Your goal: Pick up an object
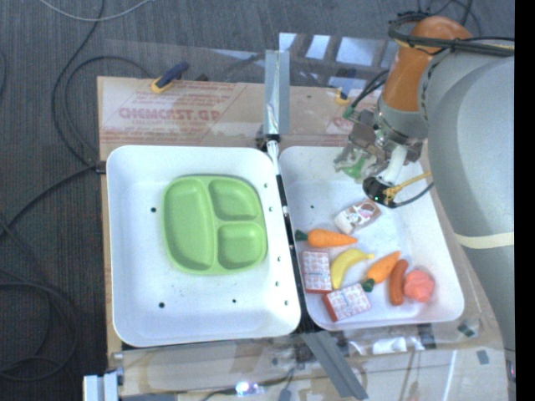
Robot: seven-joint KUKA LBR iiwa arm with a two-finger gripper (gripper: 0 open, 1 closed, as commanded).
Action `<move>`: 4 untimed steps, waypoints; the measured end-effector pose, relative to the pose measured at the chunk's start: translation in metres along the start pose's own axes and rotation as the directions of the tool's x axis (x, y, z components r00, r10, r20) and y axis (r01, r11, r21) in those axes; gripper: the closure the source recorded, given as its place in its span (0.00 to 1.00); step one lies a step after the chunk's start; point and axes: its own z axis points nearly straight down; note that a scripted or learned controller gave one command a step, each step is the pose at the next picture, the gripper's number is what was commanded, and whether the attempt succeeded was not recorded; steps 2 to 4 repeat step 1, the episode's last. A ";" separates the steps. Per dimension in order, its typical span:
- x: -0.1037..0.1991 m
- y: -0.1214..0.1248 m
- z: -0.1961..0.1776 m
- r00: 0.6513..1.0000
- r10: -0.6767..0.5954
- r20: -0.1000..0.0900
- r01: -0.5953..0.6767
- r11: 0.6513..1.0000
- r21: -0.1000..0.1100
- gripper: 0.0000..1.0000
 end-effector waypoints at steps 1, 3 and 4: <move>0.055 -0.029 -0.068 1.000 0.024 -0.004 -0.024 1.000 0.000 1.00; 0.055 -0.029 -0.068 1.000 0.024 -0.004 -0.024 1.000 0.000 1.00; 0.055 -0.029 -0.068 1.000 0.024 -0.004 -0.024 1.000 0.000 1.00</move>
